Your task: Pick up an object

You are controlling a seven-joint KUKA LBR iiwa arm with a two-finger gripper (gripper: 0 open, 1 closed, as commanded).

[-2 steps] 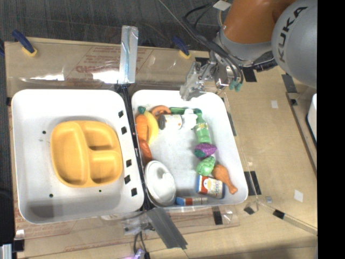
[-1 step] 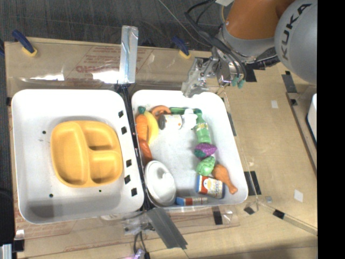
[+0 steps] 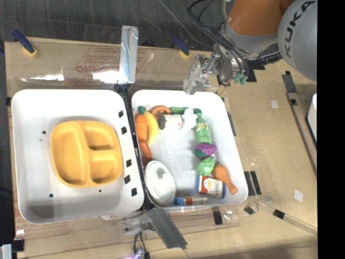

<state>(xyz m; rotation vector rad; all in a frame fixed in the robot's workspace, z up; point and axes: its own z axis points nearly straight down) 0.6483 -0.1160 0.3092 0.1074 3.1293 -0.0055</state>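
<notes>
Reaches in from the upper right, orange band above the wrist, gripper [image 3: 195, 82] angled down-left, fingers [image 3: 191, 84] apart with nothing between them.

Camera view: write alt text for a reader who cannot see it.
A grey and orange robot arm's gripper hovers above the far rim of the right white bin, which holds toy food, a green bottle and a white lidded bowl. The left bin holds a yellow divided plate.
</notes>
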